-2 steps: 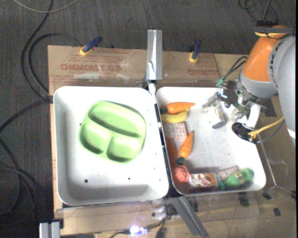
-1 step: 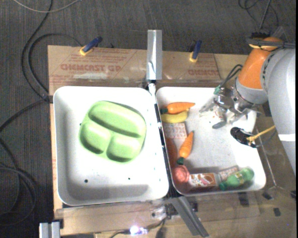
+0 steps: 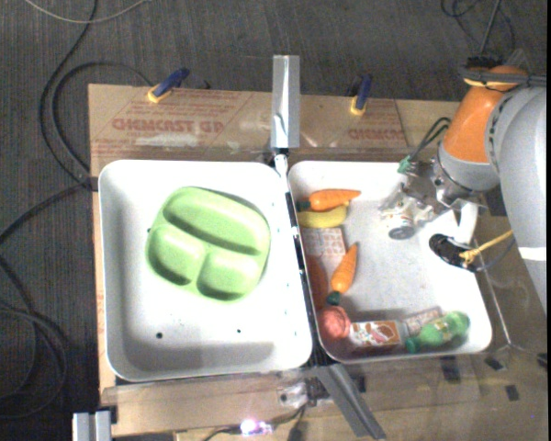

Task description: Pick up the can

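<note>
Camera view: carrots (image 3: 344, 269), banana (image 3: 322, 217) beside can (image 3: 378, 334).

A single fixed camera looks down at a slant on both white bins (image 3: 119, 246) from well above the bench (image 3: 211, 122).

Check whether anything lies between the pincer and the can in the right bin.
Nothing visible does. The pincer hangs over the right bin's upper part, the can lies on its side by the near wall, and bare floor separates them. A green bottle and a red item flank the can's ends.
</note>
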You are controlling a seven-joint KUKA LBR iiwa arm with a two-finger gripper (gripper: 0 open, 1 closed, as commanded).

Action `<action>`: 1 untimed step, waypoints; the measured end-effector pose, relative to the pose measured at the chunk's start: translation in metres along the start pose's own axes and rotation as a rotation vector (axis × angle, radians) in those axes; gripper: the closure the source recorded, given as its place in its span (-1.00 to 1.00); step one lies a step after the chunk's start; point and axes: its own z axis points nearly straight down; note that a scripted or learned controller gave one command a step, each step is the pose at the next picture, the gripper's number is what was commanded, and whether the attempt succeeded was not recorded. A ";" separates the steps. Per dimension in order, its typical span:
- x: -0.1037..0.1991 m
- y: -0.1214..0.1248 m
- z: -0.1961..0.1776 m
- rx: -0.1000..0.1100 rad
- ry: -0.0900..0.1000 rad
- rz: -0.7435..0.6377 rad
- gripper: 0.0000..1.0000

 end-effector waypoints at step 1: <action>0.058 0.018 -0.096 -0.001 -0.004 0.147 1.00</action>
